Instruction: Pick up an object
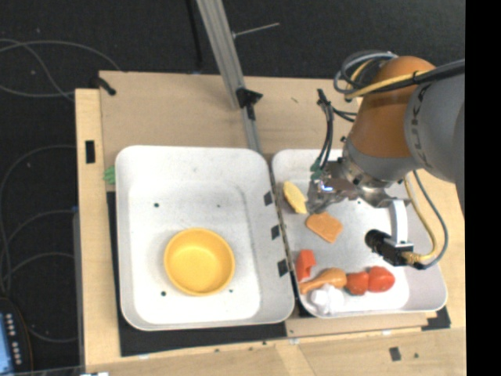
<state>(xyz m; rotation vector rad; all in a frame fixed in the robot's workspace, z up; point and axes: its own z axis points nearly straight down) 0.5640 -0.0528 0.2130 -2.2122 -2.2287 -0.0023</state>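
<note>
So, operator, here is what you have in front of you, line by line.

Bench: you see a tan board carrying two shallow white bins side by side, with dark floor and loose cables around it.
Left bin [141, 178]: it holds one thing, a yellow bowl [199, 261], sitting upright in the lower middle part, well apart from the walls.
Right bin [427, 292]: this is where you find the small objects and the arm.
Arm [391, 116]: it comes in from the right, grey with the orange band, bent down over the upper part of the right bin.
Gripper [321, 194]: it sits low near the bin's upper left, just beside the yellow piece and just above the orange wedge. You cannot tell how far the fingers are spread, and nothing shows between them.
Yellow piece [294, 197]: it lies along the bin's left wall, near the top.
Orange wedge [324, 227]: it lies just below and right of the yellow piece, near the bin's middle.
Red piece [304, 262]: it rests by the left wall, lower down.
Tan piece [325, 279]: it lies touching the red piece, with a white lump [327, 300] just below it in the lower left corner.
Red object [371, 280]: it lies just right of the tan piece, along the bottom part.
Black fitting [385, 245]: it hangs off the arm's cabling, above the red object.
</note>
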